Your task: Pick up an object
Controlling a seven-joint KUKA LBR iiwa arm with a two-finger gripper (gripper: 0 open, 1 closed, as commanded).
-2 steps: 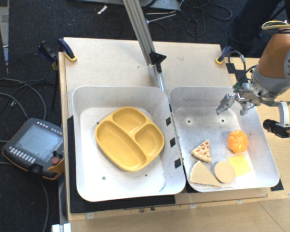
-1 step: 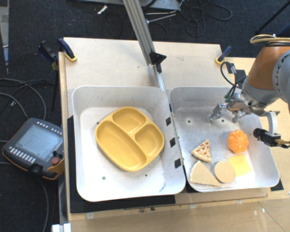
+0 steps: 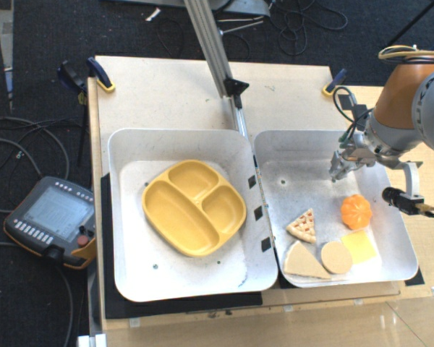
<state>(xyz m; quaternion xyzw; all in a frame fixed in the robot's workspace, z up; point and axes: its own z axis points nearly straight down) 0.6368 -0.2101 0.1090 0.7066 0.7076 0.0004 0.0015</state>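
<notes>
Claw (image 3: pixel 338 170): metal, low over the right white bin (image 3: pixel 296 150); its state is hard to make out
Round orange fruit (image 3: pixel 355 212): just near-right of it, apart
Arm: cut off at right

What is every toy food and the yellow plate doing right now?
Yellow divided plate: lying flat in left bin.
Orange: resting in right bin.
Pizza slice: lying flat.
Cheese slice: lying flat.
Round cracker: overlapping the tan wedge.
Gripper: above right bin, carrying nothing.
</notes>
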